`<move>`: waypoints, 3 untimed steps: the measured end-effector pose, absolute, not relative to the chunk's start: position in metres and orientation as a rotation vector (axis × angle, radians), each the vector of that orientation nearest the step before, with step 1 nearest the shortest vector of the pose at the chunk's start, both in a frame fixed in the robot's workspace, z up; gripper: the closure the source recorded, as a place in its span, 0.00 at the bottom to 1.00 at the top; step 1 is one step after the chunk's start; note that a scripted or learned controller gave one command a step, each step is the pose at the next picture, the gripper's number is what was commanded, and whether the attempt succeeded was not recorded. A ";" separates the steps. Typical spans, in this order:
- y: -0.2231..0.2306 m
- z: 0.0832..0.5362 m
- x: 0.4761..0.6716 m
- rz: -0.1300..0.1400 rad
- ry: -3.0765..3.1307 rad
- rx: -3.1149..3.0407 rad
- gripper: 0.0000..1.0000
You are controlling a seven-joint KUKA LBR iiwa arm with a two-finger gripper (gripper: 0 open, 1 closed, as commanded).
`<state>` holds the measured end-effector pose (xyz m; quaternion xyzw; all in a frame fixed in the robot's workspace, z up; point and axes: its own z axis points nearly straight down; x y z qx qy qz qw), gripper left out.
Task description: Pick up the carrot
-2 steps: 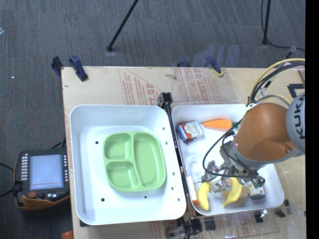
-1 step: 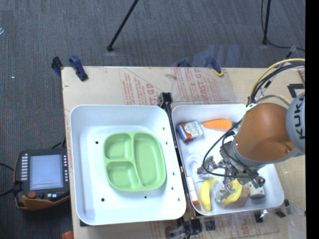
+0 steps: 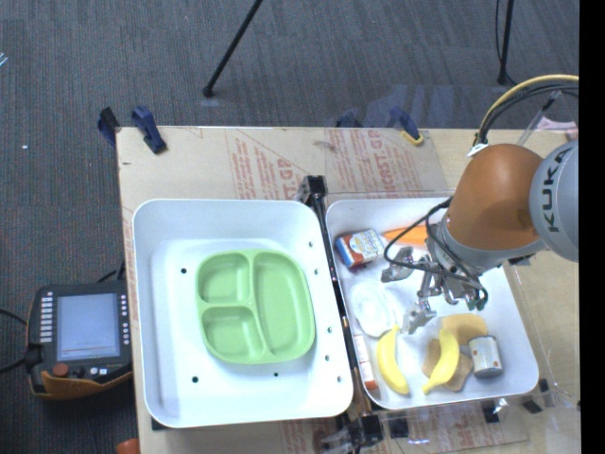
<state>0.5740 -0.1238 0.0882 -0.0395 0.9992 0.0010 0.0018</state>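
Carrot (image 3: 405, 235): a short orange stretch shows in the right bin (image 3: 526, 348) near that bin's far edge, just beside the small carton (image 3: 360, 248); the rest is hidden under the arm's wrist. Gripper (image 3: 423, 318) hangs over the bin's middle, above the white lid (image 3: 373, 308) and bananas (image 3: 391, 360). Fingers too small and cluttered to read: cannot tell their opening; nothing visibly between them.

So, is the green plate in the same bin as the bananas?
No, the green plate lies in the left bin, while the bananas lie in the right bin.
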 end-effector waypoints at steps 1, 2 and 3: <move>-0.154 0.088 0.645 0.003 3.134 0.148 0.00; -0.153 0.100 0.647 0.006 3.128 0.149 1.00; -0.127 0.151 0.619 0.002 3.075 0.621 1.00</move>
